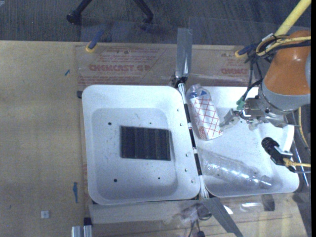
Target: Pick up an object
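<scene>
The white packet with a red lattice print (205, 115) is lying in the right bin (247, 147), against that bin's left wall and toward its far end, running lengthwise along the wall. The gripper (228, 119) is hanging just beside the packet's right edge, low over the bin floor; whether it is touching the packet, how far the claw is standing open, and whether it is gripping anything cannot be told from this angle. Nearer the camera in the same bin, a clear plastic bottle (236, 172) is lying on its side, apart from the packet. The grey arm (289, 78) is reaching in from the right. In the left bin (98, 107), a dark ridged panel (145, 143) is lying flat in the middle.
</scene>
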Available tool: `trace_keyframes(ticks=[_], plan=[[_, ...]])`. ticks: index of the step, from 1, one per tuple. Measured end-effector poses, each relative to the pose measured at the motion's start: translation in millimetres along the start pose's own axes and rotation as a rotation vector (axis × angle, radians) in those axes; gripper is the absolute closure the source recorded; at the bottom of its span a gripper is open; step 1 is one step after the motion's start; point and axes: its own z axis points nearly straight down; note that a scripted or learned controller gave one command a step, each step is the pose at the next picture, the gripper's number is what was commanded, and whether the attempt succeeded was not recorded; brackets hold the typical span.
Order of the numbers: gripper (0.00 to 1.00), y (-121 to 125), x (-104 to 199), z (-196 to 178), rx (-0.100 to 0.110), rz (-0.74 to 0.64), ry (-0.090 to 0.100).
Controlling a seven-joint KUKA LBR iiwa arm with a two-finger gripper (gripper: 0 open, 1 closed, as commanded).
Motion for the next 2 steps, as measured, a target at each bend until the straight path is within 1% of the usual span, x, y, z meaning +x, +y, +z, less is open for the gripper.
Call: trace_keyframes(ticks=[1,2], plan=[[0.0,33.3,-15.5,62.3,-0.025,-0.137,-0.008],[0.0,57.2,-9.0,89.0,-0.003,-0.261,-0.002]])
